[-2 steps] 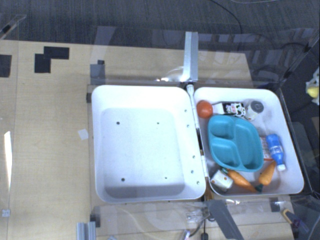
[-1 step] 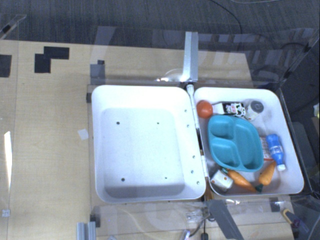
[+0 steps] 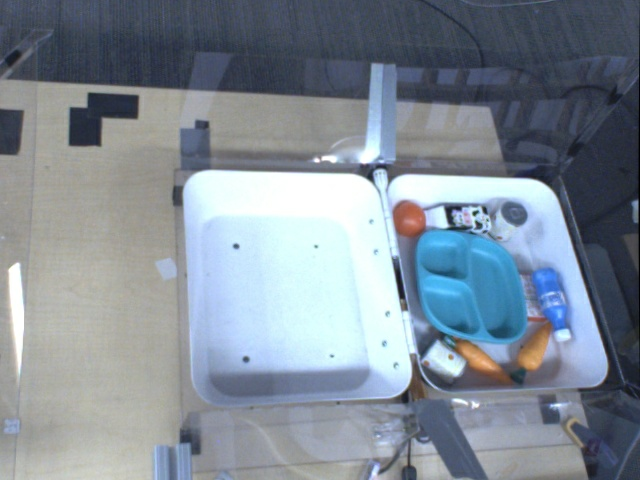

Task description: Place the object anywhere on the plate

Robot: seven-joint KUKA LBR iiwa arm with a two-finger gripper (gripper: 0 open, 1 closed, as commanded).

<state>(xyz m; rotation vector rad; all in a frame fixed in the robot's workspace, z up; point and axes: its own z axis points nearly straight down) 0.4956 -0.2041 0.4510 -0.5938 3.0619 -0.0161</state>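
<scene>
Two shallow white bins sit side by side on a pale wooden bench point(image 3: 90, 268).

Left white bin point(image 3: 280, 193) shows a bare white floor. Right white bin point(image 3: 575, 268) holds a blue plastic plate with three parts point(image 3: 470, 285) near its middle. A round orange ball point(image 3: 408, 218) lies by the far left corner of this bin, just beside the plate. A small black and white box point(image 3: 465, 216) and a grey round cap point(image 3: 513, 213) lie along the far edge. A blue bottle with a white cap point(image 3: 551, 303) lies at the right edge of the plate. Two orange toy carrots point(image 3: 480, 360) point(image 3: 534, 349) lie along the near edge, next to a small white cup point(image 3: 444, 359) in the near left corner. I cannot tell how the robot's gripper stands.
</scene>
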